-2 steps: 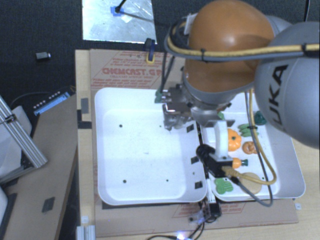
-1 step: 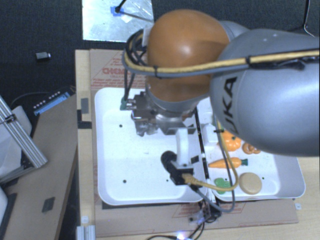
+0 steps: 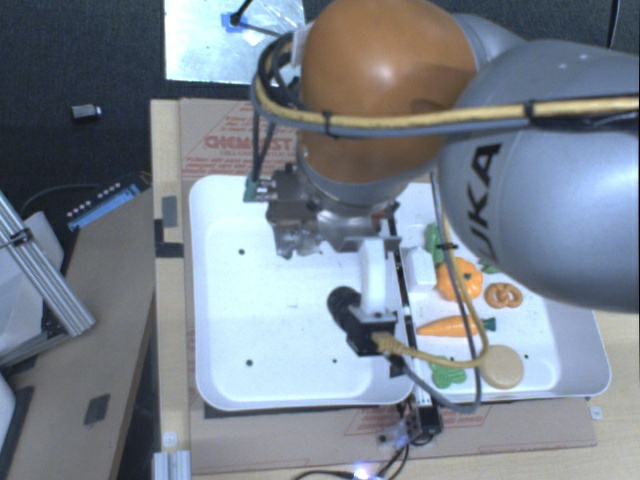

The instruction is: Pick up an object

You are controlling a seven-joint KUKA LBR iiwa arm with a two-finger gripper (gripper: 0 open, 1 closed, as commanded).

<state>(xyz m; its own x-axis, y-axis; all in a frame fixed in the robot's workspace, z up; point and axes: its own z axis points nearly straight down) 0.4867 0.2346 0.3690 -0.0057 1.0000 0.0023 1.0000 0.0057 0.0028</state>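
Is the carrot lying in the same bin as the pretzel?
Yes, the carrot lies just below the pretzel in the view, inside one white bin.

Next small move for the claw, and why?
Probably shift the claw sideways toward the right bin. It hangs over the left bin, while the carrot, pretzel and other items lie in the right one.

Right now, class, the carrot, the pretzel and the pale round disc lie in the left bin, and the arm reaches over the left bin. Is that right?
Not quite. The camera view shows the carrot, the pretzel and the pale round disc lying in the right bin, not the left. The arm does reach over the left bin.
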